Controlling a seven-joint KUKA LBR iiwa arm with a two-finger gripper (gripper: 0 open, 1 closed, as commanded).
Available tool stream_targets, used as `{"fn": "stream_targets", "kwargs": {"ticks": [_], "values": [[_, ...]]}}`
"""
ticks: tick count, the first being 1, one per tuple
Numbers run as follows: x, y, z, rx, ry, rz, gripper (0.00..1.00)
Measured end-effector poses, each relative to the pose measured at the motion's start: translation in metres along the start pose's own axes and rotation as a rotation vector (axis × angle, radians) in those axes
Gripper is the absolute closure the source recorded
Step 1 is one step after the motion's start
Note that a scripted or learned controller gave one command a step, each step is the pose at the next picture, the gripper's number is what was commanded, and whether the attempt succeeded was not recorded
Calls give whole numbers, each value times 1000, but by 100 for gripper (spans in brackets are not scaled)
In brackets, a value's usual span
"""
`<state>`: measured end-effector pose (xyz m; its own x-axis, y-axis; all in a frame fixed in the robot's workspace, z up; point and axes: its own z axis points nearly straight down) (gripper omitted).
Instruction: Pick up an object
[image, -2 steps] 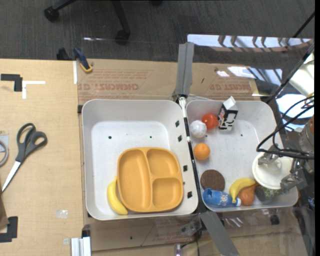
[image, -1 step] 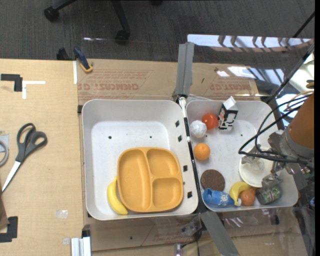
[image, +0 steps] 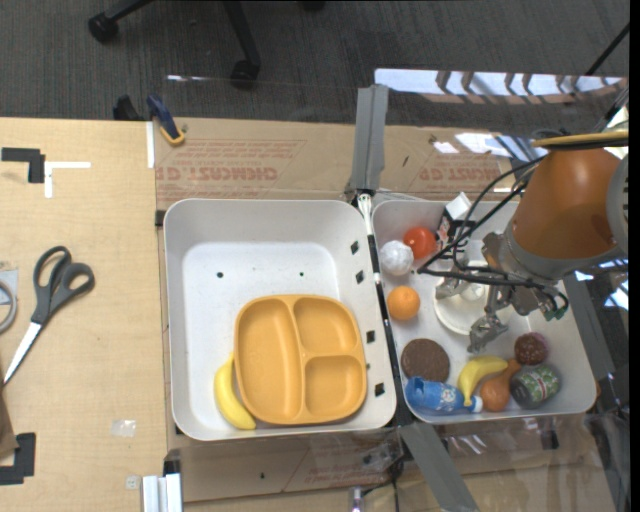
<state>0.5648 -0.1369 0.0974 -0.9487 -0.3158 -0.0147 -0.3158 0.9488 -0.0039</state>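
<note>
the pincer hangs low inside the right shallow white plastic bin, over a white round dish; its metal tips are small and dark against the clutter, and whether it is released or clenched cannot be told. nothing can be made out between them.

around it lie the things to pick from. just below it, a small yellow toy banana, with an orange-red rounded piece touching it and a blue and white crumpled packet further to the left. below and to the right, a dark red round fruit and a green patterned can. to the lower left, a flat brown disc. to the left, an orange ball; above that a white ball and a red ball touching each other.

well to the left, the other white bin holds an orange three-compartment plastic tray, with a larger yellow banana tucked partly under its left edge.

the arm's orange band and black cables cover the right bin's upper right part. a white object near the bin's top wall is too hidden to name.

far left on the wooden tabletop lie black-handled scissors.
</note>
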Motion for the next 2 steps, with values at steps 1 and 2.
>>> {"fn": "stream_targets", "kwargs": {"ticks": [1, 2], "values": [[55, 48, -5, 12, -25, 86, 0], [-21, -6, 3, 0, 7, 168, 0]]}}
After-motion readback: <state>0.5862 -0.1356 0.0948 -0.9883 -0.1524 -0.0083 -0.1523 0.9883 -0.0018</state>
